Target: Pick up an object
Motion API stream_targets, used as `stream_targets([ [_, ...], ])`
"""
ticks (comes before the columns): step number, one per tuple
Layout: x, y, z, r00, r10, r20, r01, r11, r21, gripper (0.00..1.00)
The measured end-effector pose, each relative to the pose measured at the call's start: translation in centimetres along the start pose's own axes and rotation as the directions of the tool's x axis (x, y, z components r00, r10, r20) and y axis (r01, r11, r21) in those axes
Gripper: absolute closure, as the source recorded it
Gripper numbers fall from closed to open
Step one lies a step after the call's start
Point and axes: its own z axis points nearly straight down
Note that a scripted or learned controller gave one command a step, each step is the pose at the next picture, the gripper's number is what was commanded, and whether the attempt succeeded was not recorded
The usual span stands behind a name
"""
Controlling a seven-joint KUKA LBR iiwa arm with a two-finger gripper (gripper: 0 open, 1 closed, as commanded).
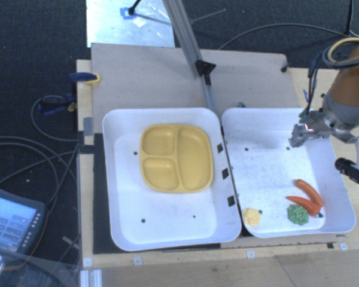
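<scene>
In the right bin (269,130), near its front right corner, lie two orange carrot-like pieces (308,192), one behind the other. A green broccoli-like piece (297,214) sits just in front of them. A small yellow piece (251,216) rests at the bin's front left. My gripper (301,134) hangs over the back right part of this bin, well behind the carrots, with nothing seen in it.
The left bin (125,220) holds a yellow three-compartment plate (176,158). A grey pole (185,28) slants in from the top to the gap between the bins. Black clips sit along the bins' shared edge. Cables and a pendant lie off the bench at left.
</scene>
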Motion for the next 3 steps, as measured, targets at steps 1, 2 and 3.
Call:
stream_targets([
  [1, -0.4, 0.2, -6.5, 1.000, -0.005, 0.000, 0.005, 1.000, -0.001, 1.00],
  [2, -0.4, 0.7, -10.9, 1.000, -0.007, -0.001, 0.007, 1.000, 0.000, 1.00],
  [3, 5.1, -1.2, -11.0, 1.000, -0.011, -0.004, 0.011, 1.000, 0.007, 1.00],
])
